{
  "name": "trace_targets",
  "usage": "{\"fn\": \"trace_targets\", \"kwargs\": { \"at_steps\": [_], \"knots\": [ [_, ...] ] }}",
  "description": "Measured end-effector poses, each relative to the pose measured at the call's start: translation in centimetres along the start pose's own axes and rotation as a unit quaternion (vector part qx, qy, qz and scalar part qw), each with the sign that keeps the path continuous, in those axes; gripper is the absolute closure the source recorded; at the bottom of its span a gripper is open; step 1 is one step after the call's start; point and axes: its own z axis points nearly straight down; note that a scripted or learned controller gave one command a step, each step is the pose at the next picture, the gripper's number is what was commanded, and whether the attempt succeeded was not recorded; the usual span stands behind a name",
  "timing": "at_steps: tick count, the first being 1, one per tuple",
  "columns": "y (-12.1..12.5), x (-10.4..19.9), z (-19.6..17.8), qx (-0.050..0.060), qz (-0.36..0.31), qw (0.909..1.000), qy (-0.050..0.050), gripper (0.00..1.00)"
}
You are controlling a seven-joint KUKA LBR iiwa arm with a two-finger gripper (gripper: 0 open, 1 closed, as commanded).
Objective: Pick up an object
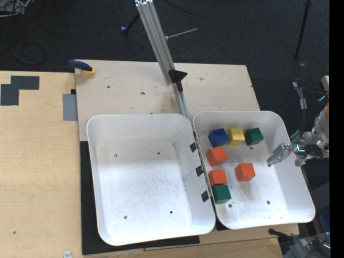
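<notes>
The grey two-finger gripper (281, 153) is hovering over the right edge of the shallow white right-hand bin (290, 211), gripping nothing; how wide it is parted cannot be told. The small orange cube (245, 171) is lying nearest, to its left, with six more coloured cubes sitting farther left.

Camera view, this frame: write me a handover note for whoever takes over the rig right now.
Hand: over the right bin's right side, nothing seen between its fingers; open or shut can't be told.
Blocks, all in the right bin: blue, yellow and green in a row at the back; orange below the blue; orange nearest the hand; orange and green against the left wall.
Done: nothing lifted.
Left: pick one; the lone orange near the hand looks easiest.
</notes>
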Motion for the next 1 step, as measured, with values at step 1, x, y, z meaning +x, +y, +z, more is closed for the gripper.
{"fn": "trace_targets", "kwargs": {
  "at_steps": [1],
  "knots": [
    [0.06, -0.06, -0.19, -0.002, 0.001, 1.0, -0.001, 0.0]
  ]
}}
